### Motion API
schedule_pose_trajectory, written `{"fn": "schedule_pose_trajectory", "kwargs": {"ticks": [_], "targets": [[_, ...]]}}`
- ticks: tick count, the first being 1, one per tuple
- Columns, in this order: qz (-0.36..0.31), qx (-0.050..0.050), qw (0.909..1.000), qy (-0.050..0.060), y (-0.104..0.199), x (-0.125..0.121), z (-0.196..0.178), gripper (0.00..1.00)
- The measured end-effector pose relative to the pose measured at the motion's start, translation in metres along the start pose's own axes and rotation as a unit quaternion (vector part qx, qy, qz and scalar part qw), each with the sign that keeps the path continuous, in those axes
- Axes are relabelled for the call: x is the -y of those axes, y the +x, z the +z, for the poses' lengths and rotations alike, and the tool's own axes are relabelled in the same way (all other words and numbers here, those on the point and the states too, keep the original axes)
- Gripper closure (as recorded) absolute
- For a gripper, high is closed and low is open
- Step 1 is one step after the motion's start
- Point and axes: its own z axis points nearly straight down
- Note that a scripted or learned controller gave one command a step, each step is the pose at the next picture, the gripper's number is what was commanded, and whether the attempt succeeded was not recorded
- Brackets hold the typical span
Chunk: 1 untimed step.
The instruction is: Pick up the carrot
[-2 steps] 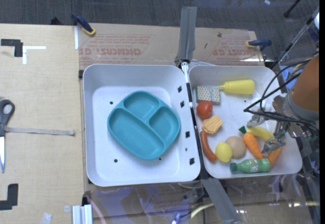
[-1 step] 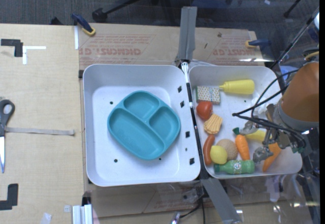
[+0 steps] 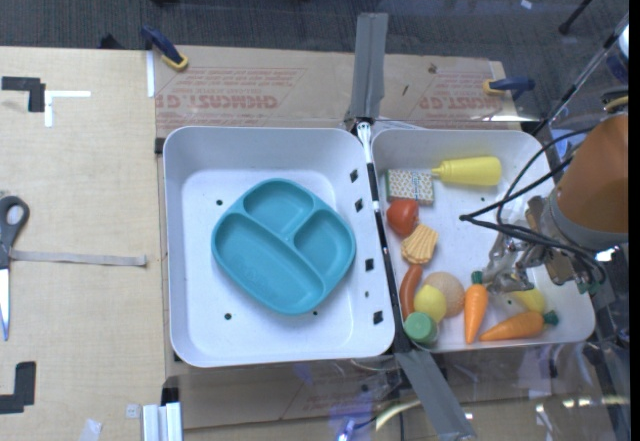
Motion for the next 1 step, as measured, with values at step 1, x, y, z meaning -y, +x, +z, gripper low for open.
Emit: {"fn": "schedule_pose_trajectory", "kwargs": {"ticks": [1], "targets": [[0.0, 0.0, 1.0, 0.0, 0.0, -0.0001, 0.0, 0.0]]}}
